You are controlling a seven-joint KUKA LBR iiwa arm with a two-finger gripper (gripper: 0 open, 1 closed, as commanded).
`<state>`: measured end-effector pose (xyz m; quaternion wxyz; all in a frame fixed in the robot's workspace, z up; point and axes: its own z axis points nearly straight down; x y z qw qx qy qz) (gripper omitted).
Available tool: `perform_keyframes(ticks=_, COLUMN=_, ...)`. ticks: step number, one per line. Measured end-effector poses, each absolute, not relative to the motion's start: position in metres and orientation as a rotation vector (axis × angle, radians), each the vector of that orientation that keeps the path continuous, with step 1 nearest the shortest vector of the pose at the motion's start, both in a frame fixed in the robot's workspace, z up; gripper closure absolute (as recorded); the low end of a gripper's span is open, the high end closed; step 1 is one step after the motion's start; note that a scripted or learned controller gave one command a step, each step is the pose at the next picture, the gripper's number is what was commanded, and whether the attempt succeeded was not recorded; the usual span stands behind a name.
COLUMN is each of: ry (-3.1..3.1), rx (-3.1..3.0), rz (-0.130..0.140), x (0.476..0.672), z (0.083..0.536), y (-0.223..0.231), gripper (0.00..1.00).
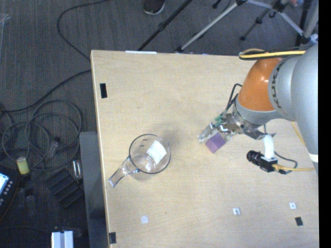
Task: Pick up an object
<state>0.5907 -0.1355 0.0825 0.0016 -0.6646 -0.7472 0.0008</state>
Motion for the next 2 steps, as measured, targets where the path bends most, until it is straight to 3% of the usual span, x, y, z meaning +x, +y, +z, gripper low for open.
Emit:
perform_keyframes(ticks=1, ry=-2.342, rx=-2.082, rz=0.000, x=0.590, z=0.090, y=-0.134, gripper=1.00)
perform_keyframes(ticks=2, ry=-2.360, rx=-2.069, rz=0.003, x=0.603, z=0.182, y=-0.072, gripper=1.00)
